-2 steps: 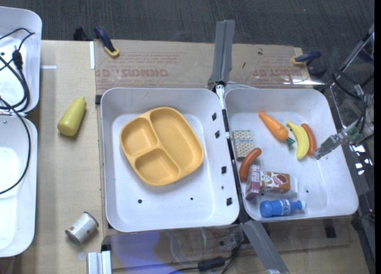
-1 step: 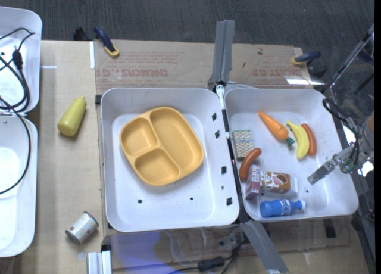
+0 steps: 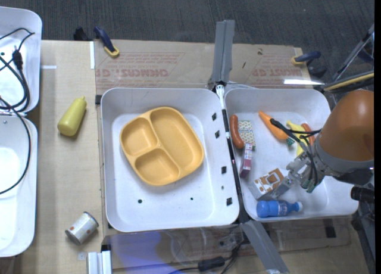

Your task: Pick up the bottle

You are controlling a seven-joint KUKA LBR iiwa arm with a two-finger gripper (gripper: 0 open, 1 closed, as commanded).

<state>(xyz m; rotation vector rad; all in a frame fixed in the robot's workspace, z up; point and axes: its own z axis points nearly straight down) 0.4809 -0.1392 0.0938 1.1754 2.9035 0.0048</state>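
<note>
A small blue bottle [image 3: 278,208] lies on its side at the front edge of the right bin [image 3: 315,97], cap pointing right. The arm's orange band [image 3: 352,125] hangs over the bin's right side. My gripper [image 3: 287,184] reaches down and left from it, its tip just above the blue bottle and next to an orange-and-white carton [image 3: 268,180]. Nothing is visibly held. A yellow squeeze bottle [image 3: 72,117] lies on the bench left of the left bin.
The left bin [image 3: 113,165] holds a yellow divided plate [image 3: 161,145]. In the right bin lie a sausage [image 3: 237,131], a carrot [image 3: 271,125], a patterned packet [image 3: 246,131], a pink bar [image 3: 245,163] and small toys [image 3: 296,131]. A can [image 3: 81,227] lies front left.
</note>
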